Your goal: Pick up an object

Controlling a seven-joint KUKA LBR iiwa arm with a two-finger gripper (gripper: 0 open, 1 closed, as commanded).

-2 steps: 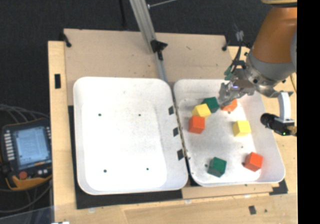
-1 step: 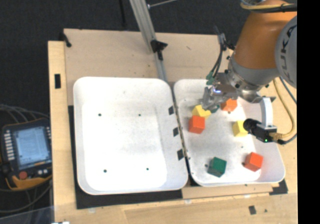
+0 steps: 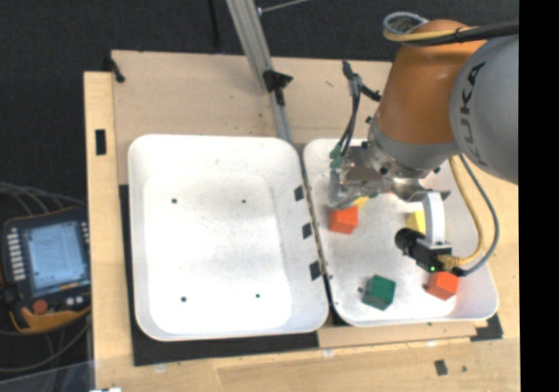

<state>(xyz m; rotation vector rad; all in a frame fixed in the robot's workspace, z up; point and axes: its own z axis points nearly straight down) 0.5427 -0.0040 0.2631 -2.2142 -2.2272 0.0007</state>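
- Since the gripper point(image 3: 348, 194) sits just above the orange block point(image 3: 343, 219), a straight descent is advised.
- Whether it is open or closed cannot be told.

Grey arm with orange band point(image 3: 428, 102) reaches over right shallow white bin point(image 3: 476, 307). Inside: orange cube point(image 3: 344, 219), green block point(image 3: 379, 292), second orange block point(image 3: 442, 285).

Even, diffuse light from overhead, moderately bright. Left bin point(image 3: 218, 233) is near blown-out white, with little texture on its floor. Shadows are soft: faint ones under the orange block point(image 3: 344, 219) and green block point(image 3: 379, 292). Dark floor around the surface point(image 3: 201, 76) is crushed to black. Overall slightly soft and low-res; edges of the arm point(image 3: 437, 111) are fuzzy.
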